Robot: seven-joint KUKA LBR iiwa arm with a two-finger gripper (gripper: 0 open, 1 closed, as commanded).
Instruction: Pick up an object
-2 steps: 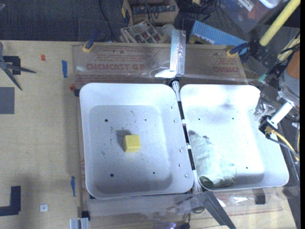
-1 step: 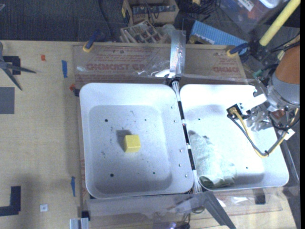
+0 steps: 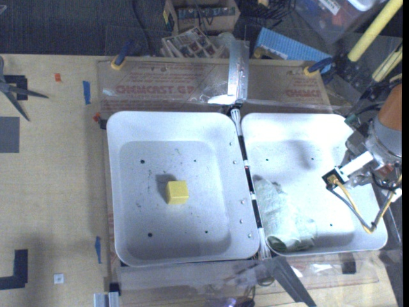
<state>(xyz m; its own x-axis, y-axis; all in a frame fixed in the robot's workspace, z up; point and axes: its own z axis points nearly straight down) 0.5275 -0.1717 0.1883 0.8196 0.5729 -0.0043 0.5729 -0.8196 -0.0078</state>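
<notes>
A small yellow cube (image 3: 177, 192) lies near the middle of the left bin (image 3: 128, 133). A crumpled pale green-white cloth or bag (image 3: 284, 217) rests along the left and front side of the right bin (image 3: 300, 130), reaching its front wall. My gripper (image 3: 386, 175) hangs at the right bin's right edge, below the grey wrist with the orange band, and is largely cut off by the frame. It is well to the right of the cloth and far from the cube. Nothing shows in its grasp.
The two white bins meet at a central rim (image 3: 246, 178). Cardboard sheets (image 3: 166, 85) lie behind them, with cluttered boxes and cables further back. Bare wooden bench (image 3: 51, 171) stretches to the left of the bins.
</notes>
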